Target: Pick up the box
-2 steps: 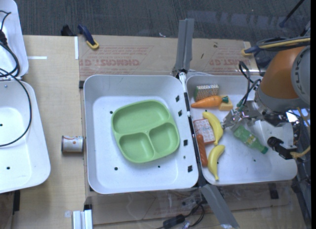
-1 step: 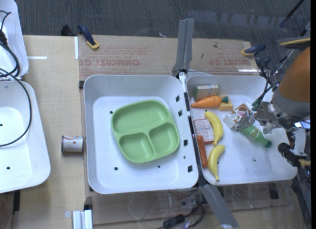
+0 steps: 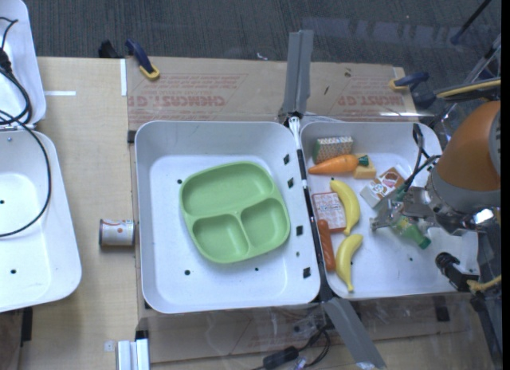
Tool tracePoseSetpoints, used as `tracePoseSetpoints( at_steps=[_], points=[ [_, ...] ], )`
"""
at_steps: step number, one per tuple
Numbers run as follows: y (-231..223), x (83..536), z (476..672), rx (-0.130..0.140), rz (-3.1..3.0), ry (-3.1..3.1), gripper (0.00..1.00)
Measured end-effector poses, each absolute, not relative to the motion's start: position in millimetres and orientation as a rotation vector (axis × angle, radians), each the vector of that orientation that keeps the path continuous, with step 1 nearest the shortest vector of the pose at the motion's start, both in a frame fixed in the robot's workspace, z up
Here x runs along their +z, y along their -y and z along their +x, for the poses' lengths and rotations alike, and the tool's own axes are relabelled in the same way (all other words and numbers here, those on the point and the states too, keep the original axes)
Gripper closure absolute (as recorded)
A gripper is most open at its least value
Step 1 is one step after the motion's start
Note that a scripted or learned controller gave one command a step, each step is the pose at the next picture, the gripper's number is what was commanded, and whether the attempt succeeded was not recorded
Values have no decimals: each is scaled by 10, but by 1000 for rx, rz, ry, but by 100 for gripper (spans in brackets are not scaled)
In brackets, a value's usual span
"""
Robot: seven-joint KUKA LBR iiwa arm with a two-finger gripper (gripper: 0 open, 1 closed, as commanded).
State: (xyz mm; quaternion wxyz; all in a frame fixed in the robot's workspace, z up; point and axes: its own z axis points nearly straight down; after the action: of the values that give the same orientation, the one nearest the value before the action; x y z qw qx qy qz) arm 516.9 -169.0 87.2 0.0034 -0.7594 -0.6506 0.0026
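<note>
Cardboard is my guess for the box (image 3: 329, 210), the flat red-and-white carton lying in the right bin (image 3: 374, 279), hard against its left wall at mid-height of the frame. One banana (image 3: 347, 202) curves along its right edge, touching or nearly so, a second banana (image 3: 348, 258) lies just below it, and a thin red-orange item (image 3: 326, 246) sits at its lower left corner. A carrot (image 3: 335, 164) lies just above.

I'd expect the box to be light and fairly stiff, though thin enough that its faces would dent under a hard squeeze, and its printed surface looks smooth, so probably a bit slick. Lying flat, it offers only its low edges; I'd take it across the short width, with one finger going between it and the banana.

My gripper (image 3: 392, 215) sits near the right side of that bin, over a green item (image 3: 415, 233) and well apart from the box. I cannot tell how its jaws stand from here. The green tray (image 3: 235, 210) fills the left bin (image 3: 159, 225).
</note>
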Motion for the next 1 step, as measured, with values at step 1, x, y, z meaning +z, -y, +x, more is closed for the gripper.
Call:
tracePoseSetpoints(
  at_steps=[1],
  points=[
    [2023,878,5554,-1,-2321,2098,0]
  ],
)
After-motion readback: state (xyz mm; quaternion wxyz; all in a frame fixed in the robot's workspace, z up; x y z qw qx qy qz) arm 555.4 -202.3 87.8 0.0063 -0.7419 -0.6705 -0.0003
